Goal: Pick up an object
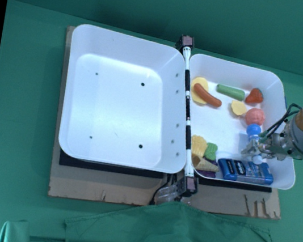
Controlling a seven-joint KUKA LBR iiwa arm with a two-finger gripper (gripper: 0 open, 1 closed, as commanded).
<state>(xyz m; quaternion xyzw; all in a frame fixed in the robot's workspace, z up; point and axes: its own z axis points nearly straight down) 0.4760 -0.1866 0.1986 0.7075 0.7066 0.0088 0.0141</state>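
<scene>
The right bin point(278, 87) holds several small items. At its back lie a red sausage point(207, 95) on a yellow disc point(198, 83), a green cucumber point(230, 92), a red strawberry point(254, 96), a yellow slice point(238, 108) and a pink ball point(255, 116). At the front are a flat blue box point(245, 171), a yellow piece point(197, 143) and a green piece point(211, 151). My gripper point(254, 149) is low over the bin's right side, right at a small clear bottle with a blue cap point(252, 132) and just above the blue box.
The left bin point(96, 39) is beside the right one, with a black-and-white divider bar point(188, 103) between them. Both sit on a cardboard sheet point(100, 189). A crumpled green cloth point(178, 237) lies in front.
</scene>
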